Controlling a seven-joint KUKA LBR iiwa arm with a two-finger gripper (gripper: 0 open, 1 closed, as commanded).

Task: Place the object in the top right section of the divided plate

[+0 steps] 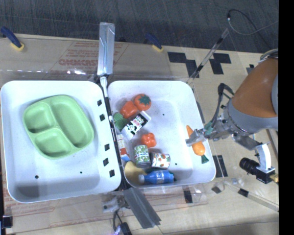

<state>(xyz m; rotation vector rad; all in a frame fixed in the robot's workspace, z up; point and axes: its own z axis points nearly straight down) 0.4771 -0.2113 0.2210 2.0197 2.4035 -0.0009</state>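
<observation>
Reaches in from the right and hangs at the right wall of the right bin [206, 168], with the gripper [196, 139] set across a carrot [200, 149]. Cannot tell how far open the gripper is, nor whether the carrot is truly clamped or merely lies beneath it. Looks like the pick-up stage, judging by the carrot sitting far from its goal.

Shows orange on both sides of the gripper, with a small green tip at the lower end: a smooth, tapered toy shape, probably hard plastic, likely to roll or slip if pinched off-centre.

Waits well apart in the left bin [19, 170]: a pale green divided plate [40, 102], matte, with rounded corners, low ridges and three hollows. Lies angled, so the target is probably the large hollow toward the upper right.

Crowds the middle of the right bin: a red tomato [137, 104], a black-and-white carton [136, 124], two small cans [141, 154] and a blue bottle [157, 177], all clear of the carrot, which keeps the grab uncluttered.
</observation>
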